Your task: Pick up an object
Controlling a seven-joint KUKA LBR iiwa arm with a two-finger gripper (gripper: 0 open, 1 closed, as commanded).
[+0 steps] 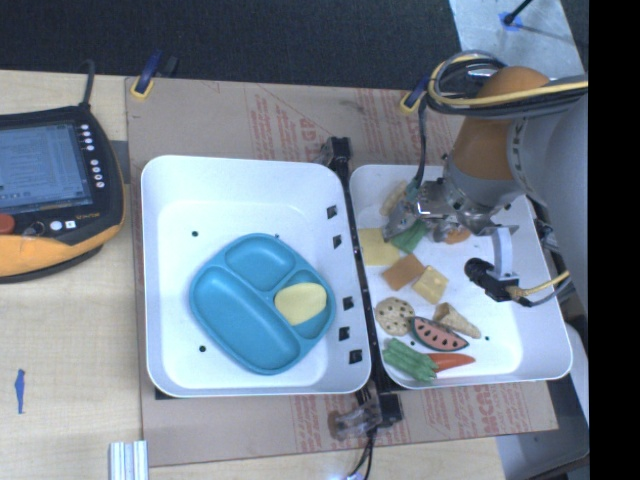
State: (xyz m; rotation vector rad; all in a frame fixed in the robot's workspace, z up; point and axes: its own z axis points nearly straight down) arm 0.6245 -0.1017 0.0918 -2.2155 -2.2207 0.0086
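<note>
We see a pale wooden surface [70, 348] under brown cardboard [250, 118], with dark floor [250, 18] beyond. A control tablet [50, 183] lies at its left edge.

Two smooth, glossy white plastic bins [160, 268] sit on matt brown cardboard [290, 118] over a pale wood-grain worktop [60, 368]. A blue plastic divided plate [235, 313] has a soft sheen. The toy food pieces [425, 333] look like matt plastic. The arm's orange band [490, 138] shines, smooth.
</note>
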